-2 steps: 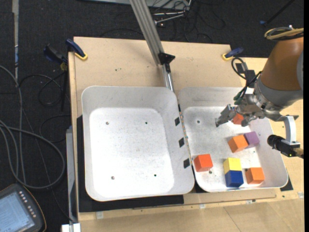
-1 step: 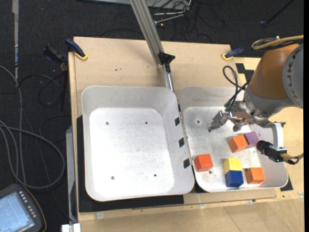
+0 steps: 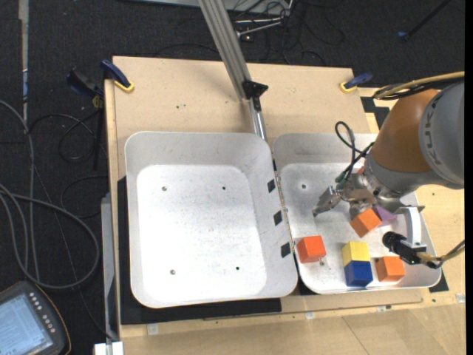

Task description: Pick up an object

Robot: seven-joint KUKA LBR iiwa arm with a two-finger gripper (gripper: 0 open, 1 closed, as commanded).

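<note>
Hovering with prongs spread and gripping nothing, the end effector should centre over the orange cube at its seven o'clock before closing.

The setting is a robotics laboratory. A plywood desk is secured with blue-and-yellow clamps and carries two white bins. An industrial arm reaches in over them. Loose cables run across dark carpet, a metal rail slants overhead, and a control pendant lies nearby.
</note>
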